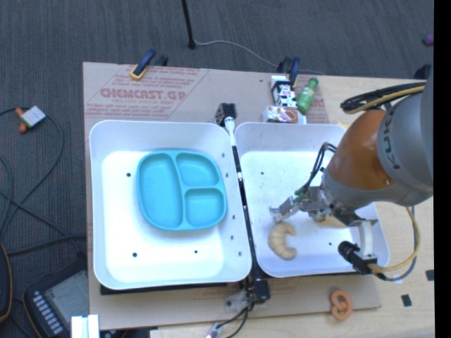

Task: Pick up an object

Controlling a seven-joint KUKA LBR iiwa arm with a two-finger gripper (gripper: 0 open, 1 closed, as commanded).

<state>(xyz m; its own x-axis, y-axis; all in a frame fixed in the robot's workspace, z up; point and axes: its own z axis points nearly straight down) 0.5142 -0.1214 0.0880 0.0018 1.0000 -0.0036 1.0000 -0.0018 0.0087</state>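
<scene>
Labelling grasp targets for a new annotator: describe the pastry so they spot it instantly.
Find the right white bin, the one the arm reaches into. Near its front left corner lies the croissant, just below the gripper. It is a pale tan, curved crescent, the sole loose item there.

we take this for a robotics lab or test room. the floor is grey carpet (pixel 63 20) of the office kind, with loose black cables (pixel 21 210) trailing across it at the left. the bench is a plain brown board (pixel 155 94) stamped with red lettering, held by blue clamps (pixel 144 62) at its far edge. two white bins (pixel 99 189) sit on it side by side, and a grey and orange industrial arm (pixel 380 153) reaches in from the right. a thin black stand pole (pixel 184 13) rises at the far side.
</scene>
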